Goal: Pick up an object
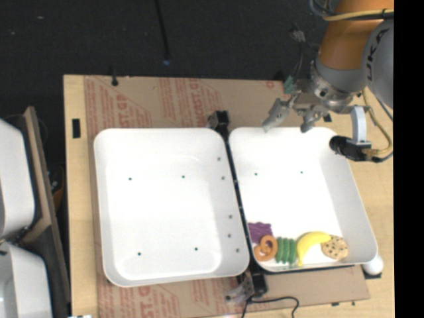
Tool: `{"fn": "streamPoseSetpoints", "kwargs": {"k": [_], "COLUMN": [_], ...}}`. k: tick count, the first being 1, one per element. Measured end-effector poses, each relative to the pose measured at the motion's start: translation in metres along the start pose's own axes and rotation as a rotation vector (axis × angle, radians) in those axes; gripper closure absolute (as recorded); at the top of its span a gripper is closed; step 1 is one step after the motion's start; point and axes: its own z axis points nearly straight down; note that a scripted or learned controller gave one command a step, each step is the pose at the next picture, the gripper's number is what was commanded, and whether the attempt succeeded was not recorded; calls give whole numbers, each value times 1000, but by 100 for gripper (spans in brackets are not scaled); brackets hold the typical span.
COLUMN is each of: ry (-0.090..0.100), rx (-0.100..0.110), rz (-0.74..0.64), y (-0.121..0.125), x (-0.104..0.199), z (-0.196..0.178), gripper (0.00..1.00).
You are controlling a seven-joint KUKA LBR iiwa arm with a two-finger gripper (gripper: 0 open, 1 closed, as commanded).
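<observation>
The gripper [289, 116] hangs splayed open and holding nothing over the right bin [301, 152]'s far rim, while the toy food [298, 247] (banana, cookie, pretzel) huddles against the near wall, well apart, probably an awkward corner grab.

The tool [289, 121] hangs with its two fingers spread apart and nothing between them, just over the far rim of the right bin [344, 177], below the arm's orange band [358, 5]. Well apart from the tool, along that bin's near wall, lie a purple piece [260, 230], an orange pretzel [266, 248], a green piece [287, 250], a banana [311, 241] and a cookie [334, 247] in a row. The left bin [159, 204] sits to the tool's left on the cardboard-covered worktop [152, 105].
</observation>
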Motion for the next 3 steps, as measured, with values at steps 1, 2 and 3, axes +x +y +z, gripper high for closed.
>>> {"fn": "streamPoseSetpoints", "kwargs": {"k": [1, 2, 3], "ry": [0, 0, 0], "rx": [5, 6, 4], "rz": [-1, 1, 0], "y": [3, -4, -5], "x": [6, -1, -2], "z": [60, 119, 170], "gripper": [0, 0, 0]}}
